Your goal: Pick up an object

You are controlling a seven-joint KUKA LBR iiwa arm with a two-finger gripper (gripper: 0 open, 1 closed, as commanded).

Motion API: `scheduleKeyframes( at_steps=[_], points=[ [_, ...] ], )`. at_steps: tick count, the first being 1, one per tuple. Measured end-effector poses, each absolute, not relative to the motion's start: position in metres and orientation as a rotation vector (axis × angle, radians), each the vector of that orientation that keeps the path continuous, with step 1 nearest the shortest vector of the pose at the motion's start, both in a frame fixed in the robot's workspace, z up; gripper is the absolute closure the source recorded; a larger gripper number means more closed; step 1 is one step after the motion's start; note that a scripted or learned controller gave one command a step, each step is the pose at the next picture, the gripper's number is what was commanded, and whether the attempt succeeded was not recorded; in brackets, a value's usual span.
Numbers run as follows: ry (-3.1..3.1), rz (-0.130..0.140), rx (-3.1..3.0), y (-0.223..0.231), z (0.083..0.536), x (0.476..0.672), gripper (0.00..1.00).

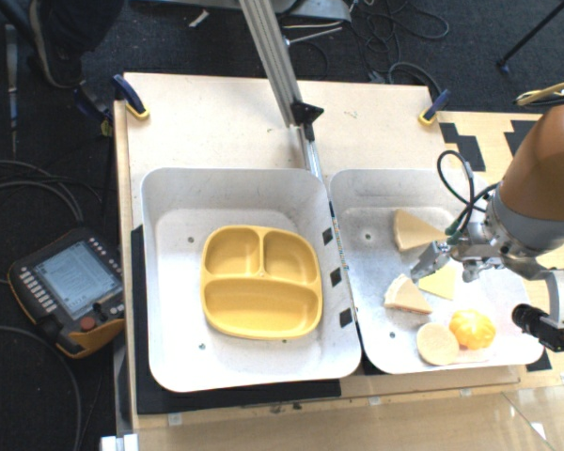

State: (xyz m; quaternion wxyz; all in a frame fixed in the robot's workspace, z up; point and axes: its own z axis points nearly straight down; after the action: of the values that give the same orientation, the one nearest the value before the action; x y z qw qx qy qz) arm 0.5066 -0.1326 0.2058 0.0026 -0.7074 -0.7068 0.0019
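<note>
**Tool low over the food pieces in the right bin**

The arm reaches in from the right and its tool (444, 256) sits low in the right shallow white bin (367, 205), just beside a cluster of pale wedge-shaped pieces. That position suggests a pick is being lined up on one of them. Whether the tool is open or closed cannot be told from this angle, and nothing is visibly gripped.

The candidates lie close together: a tan wedge (415, 227) near the bin's middle, a pale yellow flat wedge (442, 284) at the tool, a cream wedge (407, 296) beside it, a round cream disc (437, 344) and a crumpled yellow-orange lump (472, 329) nearer the front edge.

The left shallow white bin (169, 205) holds a yellow plastic divided tray (260, 281), well apart from the arm.
</note>
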Motion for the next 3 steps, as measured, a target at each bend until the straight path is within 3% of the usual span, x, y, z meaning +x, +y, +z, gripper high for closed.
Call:
scheduleKeyframes(
  at_steps=[1,2,3],
  points=[
    [-2.216,0.006,-2.219,-0.135,0.157,0.497,0.0],
    [-2.218,0.003,-2.218,-0.133,0.11,0.503,0.0],
    [-2.222,-0.001,-2.221,-0.133,0.123,0.505,1.0]
  ],
)
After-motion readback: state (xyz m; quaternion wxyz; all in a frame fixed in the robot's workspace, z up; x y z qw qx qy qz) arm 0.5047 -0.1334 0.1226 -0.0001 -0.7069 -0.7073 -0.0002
